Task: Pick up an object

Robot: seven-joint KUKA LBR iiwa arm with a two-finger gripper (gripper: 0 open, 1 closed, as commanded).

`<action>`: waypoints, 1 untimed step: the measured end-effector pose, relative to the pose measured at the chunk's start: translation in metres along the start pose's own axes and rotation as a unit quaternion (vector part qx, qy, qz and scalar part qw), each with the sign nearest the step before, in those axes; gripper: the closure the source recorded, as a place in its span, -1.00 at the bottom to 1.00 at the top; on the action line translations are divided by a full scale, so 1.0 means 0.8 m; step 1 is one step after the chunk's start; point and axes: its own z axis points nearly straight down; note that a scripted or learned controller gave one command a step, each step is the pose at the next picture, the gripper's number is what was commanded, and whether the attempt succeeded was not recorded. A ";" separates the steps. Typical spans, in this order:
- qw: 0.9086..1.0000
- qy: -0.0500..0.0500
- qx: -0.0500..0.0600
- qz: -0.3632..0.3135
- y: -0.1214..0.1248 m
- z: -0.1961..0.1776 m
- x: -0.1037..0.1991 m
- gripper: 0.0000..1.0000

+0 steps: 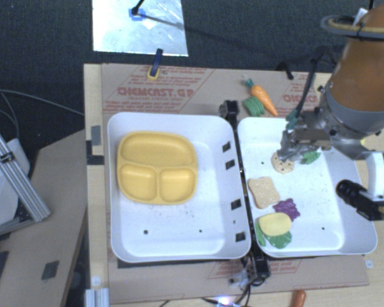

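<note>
Bench: brown cardboard sheet [179, 89] under two white bins | left bin [173, 235]: yellow compartment plate [157, 167] near far-left corner | right bin [326, 226]: round tan cookie [282, 165] near far edge, directly beneath grey two-finger gripper [288, 151] | grip state: cannot tell | toast slice [264, 192] along left edge

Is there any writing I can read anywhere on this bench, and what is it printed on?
"CHEMCAST. G P": red print on the brown board under the white bins, behind the left bin; the last letters are uncertain.
More red print on the board behind the right bin and along the front edge: too blurred to read.
</note>
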 end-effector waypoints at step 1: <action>1.000 -0.001 0.013 0.000 -0.005 0.106 0.071 1.00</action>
